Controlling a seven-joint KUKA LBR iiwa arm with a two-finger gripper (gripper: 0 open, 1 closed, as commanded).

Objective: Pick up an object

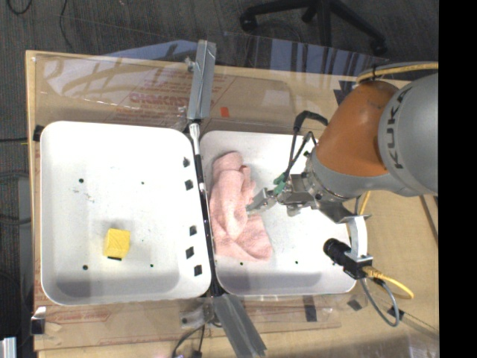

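**Gripper at pink cloth in right bin, grasp unclear**

The arm (376,144) enters from the right, its grey body and orange band sitting over the right side of the right bin (298,274). The gripper (257,202) points left, with its tip at the right edge of the pink cloth (235,207). The tip looks to be touching or just over the cloth, but it is too small and blurred to say which. Whether the tool is open, closed or gripping the cloth cannot be told from this view.

The pink cloth lies crumpled in the left half of the right bin, close to the divider between the two bins. It runs lengthwise from near the bin's upper part down toward its lower wall, and it rests on the bin floor.

A small yellow block (117,243) lies in the left bin (67,148), in the lower-left area, well apart from the gripper and the cloth. It sits flat on the bin floor, touching nothing else.

A black cylindrical part (339,252) on a white bracket hangs off the wrist over the lower-right corner of the right bin. Black and yellow cables (387,293) trail from it across the bench (112,73). The bench is wooden, with a clear plastic sheet over its top portion.
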